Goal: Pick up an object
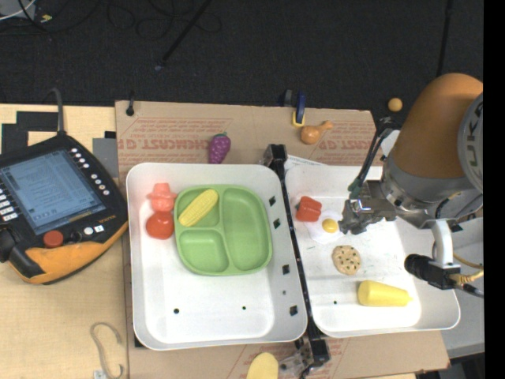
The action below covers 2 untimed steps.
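Far to the left of the pincer, a green divided plate (225,231) lay in the left bin (150,306), carrying a yellow corn cob (196,206) in its upper-left compartment; a pink-and-red toy (160,212) lay just beyond the plate's left rim. In the right bin (438,318), a red pepper-like piece (308,208) sat left of the pincer. A small, round yellow object (330,226), smooth and lemon-coloured, lay just beside the pincer (348,224) on its left, close to its tip; contact could not be judged. Below the pincer lay a tan speckled cookie (346,259), and lower right of it a yellow wedge-shaped block (383,294). Whether the pincer was open or closed could not be told.
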Each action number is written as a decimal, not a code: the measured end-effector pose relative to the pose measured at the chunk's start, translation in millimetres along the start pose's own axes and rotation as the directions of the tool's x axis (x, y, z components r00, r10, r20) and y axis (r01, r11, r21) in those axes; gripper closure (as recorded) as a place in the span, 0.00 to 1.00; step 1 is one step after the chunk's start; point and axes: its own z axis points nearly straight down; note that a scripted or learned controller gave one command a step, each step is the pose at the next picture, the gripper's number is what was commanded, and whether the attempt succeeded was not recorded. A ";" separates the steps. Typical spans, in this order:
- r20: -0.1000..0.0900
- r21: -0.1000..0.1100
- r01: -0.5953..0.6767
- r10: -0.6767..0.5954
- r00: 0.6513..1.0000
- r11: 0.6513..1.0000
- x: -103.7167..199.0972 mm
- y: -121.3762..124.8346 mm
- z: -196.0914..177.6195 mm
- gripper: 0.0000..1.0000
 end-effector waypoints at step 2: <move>0.001 0.001 -0.001 0.001 1.000 1.000 99.9 -24.8 3.6 1.00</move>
